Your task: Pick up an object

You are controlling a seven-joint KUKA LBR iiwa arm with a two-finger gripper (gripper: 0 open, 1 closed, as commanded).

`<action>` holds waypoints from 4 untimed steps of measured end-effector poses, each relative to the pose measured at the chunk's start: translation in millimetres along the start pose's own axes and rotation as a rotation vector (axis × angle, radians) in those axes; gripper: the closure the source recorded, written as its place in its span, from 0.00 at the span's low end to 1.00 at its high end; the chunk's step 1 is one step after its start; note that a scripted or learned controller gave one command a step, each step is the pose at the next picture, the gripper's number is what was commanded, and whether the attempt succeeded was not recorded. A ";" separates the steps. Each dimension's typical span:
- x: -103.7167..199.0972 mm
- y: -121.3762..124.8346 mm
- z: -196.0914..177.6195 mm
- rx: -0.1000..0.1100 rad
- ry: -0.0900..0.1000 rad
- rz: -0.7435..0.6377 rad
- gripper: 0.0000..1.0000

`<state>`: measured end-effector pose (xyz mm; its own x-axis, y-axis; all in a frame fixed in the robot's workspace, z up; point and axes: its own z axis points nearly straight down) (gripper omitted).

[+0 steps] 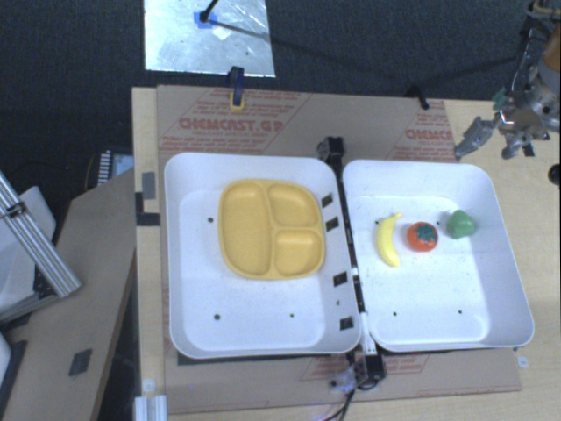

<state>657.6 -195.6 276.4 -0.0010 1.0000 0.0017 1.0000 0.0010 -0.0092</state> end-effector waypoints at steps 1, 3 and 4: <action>0.8 1.9 -7.3 -0.011 -0.003 -0.003 0.00; -0.5 0.4 116.4 -0.006 -0.001 0.000 0.00; 7.8 0.5 175.5 -0.008 -0.001 -0.004 0.00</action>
<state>656.5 -187.5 100.9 -0.0050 1.0000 0.0005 1.0000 0.0050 -0.0016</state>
